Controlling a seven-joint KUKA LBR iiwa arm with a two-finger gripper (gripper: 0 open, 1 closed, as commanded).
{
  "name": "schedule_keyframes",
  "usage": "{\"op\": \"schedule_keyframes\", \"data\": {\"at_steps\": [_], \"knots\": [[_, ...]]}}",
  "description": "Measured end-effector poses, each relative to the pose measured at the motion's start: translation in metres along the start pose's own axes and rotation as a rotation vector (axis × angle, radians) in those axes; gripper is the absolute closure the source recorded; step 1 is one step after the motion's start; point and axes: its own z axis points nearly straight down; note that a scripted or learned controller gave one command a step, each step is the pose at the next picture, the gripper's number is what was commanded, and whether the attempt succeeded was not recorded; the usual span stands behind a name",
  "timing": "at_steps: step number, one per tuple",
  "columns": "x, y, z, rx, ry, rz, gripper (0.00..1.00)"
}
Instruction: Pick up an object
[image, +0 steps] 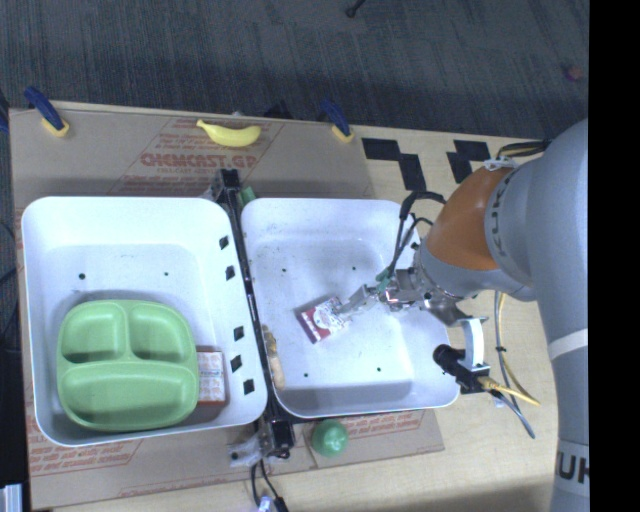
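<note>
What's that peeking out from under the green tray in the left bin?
A small brown and white box sticks out at the right edge of the green divided tray. The tray covers the rest of it, so its full shape and label stay hidden.

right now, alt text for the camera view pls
The arm's hand reaches into the right bin, its tip at a small red and white packet. The left bin holds a green divided tray beside a small brown box.
</note>
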Motion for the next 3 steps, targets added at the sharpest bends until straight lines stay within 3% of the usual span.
{"op": "schedule_keyframes", "data": {"at_steps": [1, 2, 3], "knots": [[-0.001, 0.091, -0.001, -0.009, -0.005, -0.001, 0.0], [0.018, 0.006, 0.0, -0.004, -0.004, 0.0, 0.0], [0.044, -0.056, 0.004, 0.007, -0.002, -0.003, 0.0]]}}
